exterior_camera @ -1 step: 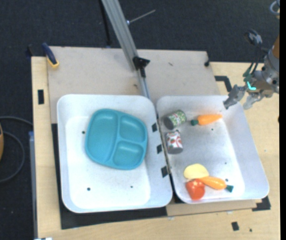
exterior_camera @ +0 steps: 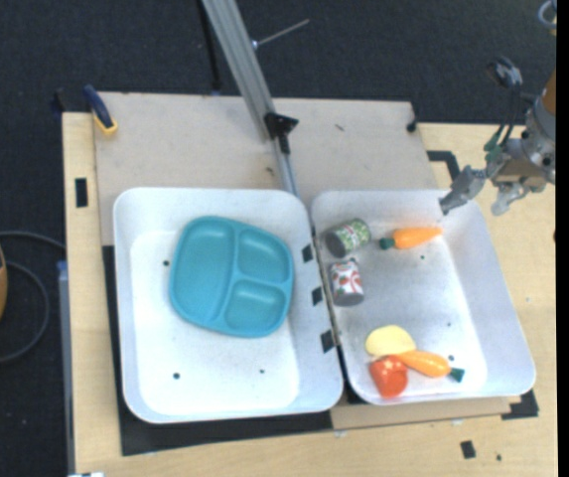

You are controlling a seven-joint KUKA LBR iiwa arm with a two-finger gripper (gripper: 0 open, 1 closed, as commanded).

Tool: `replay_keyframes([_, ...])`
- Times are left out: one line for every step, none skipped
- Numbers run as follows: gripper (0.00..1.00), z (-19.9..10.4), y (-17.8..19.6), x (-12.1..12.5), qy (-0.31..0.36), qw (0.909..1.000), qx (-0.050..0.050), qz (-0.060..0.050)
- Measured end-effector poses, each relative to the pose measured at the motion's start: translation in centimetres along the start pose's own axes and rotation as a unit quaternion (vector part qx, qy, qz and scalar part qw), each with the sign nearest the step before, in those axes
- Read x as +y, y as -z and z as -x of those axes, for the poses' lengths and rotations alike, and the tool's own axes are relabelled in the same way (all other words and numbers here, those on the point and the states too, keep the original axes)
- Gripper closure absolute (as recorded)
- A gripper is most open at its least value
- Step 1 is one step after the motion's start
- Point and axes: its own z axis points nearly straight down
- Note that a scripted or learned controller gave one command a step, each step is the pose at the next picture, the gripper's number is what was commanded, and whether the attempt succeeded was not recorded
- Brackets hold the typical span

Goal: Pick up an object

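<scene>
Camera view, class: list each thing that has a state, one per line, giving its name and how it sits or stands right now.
Gripper: fingers spread apart, nothing between them, above the right bin's far right rim.
Blue divided plate: flat, right way up, in the left bin.
Green can: lying on its side.
Silver can: lying on its side.
Upper carrot: lying flat.
Lower carrot: lying flat, touching the tomato.

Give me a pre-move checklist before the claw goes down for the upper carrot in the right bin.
1. Claw open: ok, fingers spread.
2. Claw holding nothing: ok.
3. Claw over the upper carrot: not ok, it sits above the right bin's far right rim.
4. Carrot free of the green can: ok, a gap shows.
5. Carrot lying flat: ok.
6. Blue divided plate out of the way: ok, in the left bin.
</scene>
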Motion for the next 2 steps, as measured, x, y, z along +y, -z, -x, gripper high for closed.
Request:
replay_keyframes([0.00, -0.6, -4.7, -0.6, 0.000, 1.0000, 0.000, -0.003])
replay_keyframes([0.00, -0.6, -10.8, -1.4, -0.001, 1.0000, 0.000, -0.003])
